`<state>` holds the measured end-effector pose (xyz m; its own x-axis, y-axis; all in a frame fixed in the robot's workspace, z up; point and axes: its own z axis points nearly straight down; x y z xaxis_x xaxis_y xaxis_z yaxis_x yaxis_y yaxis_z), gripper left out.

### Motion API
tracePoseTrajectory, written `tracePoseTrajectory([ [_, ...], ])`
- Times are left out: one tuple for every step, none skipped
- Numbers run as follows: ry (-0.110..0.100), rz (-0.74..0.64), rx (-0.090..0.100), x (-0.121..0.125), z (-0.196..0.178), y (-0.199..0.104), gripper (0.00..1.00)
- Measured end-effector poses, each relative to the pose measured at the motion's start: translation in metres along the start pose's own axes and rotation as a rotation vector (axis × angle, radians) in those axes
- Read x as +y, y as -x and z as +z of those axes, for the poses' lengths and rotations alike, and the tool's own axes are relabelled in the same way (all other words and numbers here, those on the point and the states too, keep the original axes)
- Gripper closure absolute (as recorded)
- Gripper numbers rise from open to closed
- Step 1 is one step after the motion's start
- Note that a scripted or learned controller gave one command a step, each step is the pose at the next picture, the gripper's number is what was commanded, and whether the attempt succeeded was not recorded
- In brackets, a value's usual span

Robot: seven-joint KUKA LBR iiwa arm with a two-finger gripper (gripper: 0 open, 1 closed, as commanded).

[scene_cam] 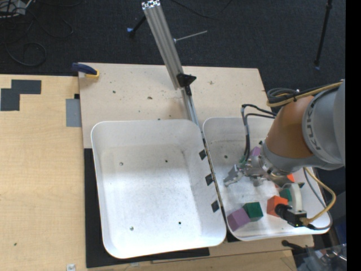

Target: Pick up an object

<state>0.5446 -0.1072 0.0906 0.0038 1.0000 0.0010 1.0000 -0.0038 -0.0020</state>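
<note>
Jaws: we can't tell. Gripper [234, 175] is hanging in the right bin [225, 130]; we're advising centring over the green block [254, 210] before descending.

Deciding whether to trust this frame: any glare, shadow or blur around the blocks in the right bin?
Camera view: evenly lit, no harsh glare; soft shadow under the arm in the right bin; purple block and green block readable; gripper slightly soft and cluttered.
</note>
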Motion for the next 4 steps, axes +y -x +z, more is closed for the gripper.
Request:
tracePoseTrajectory([
  [-0.001, 0.01, 0.002, 0.0, -0.012, 0.002, 1.0],
  [0.004, 0.005, -0.001, 0.0, -0.074, 0.008, 1.0],
  [0.004, -0.004, -0.001, 0.002, -0.119, 0.002, 1.0],
  [0.0, -0.006, -0.001, 0.003, -0.168, 0.002, 1.0],
])
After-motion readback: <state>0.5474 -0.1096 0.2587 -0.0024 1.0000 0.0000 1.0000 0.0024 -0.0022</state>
